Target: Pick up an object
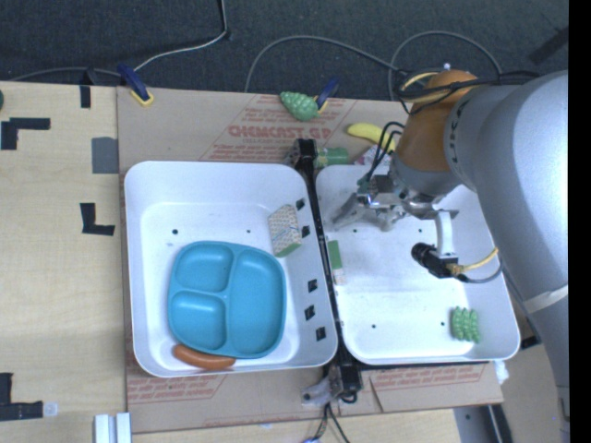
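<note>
2 white bins (pixel 148 247): fingers (pixel 355 209) spread, holding nothing, green object (pixel 464 325) well apart.

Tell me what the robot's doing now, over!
Gripper low in the right bin, holding nothing visible. Green object sits apart in that bin's near right corner. Nothing between them, over.

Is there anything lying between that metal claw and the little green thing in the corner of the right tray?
Nothing visible does. The gripper hangs over the upper part of the right bin, and the green object lies near its lower right corner, with bare white floor between them.
</note>
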